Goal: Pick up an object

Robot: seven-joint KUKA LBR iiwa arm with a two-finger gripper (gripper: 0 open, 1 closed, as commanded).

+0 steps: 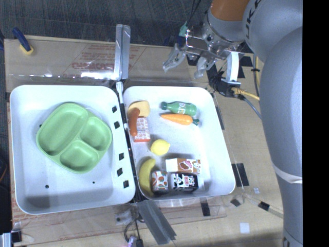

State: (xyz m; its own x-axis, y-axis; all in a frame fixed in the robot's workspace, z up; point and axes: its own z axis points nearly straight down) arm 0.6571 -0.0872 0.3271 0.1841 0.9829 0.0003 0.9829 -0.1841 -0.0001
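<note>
Cartons [182, 174] w/ cow print; text unreadable.

Right bin [221, 153], white and shallow, holding all the pickable items. Small green bottle [178, 107] lying on its side toward 12 o'clock, cap pointing to 9 o'clock. Orange carrot [178, 119] just beneath it, also flat, tip toward 9 o'clock. Orange-and-white packet [139, 126] along the 9 o'clock wall, a tan rounded piece [140, 108] at its upper end. Yellow lemon [160, 147] near centre. Banana [146, 174] curved at 7 o'clock, touching small cartons [175, 181] at 6 o'clock, another carton [183, 165] just above.
</note>
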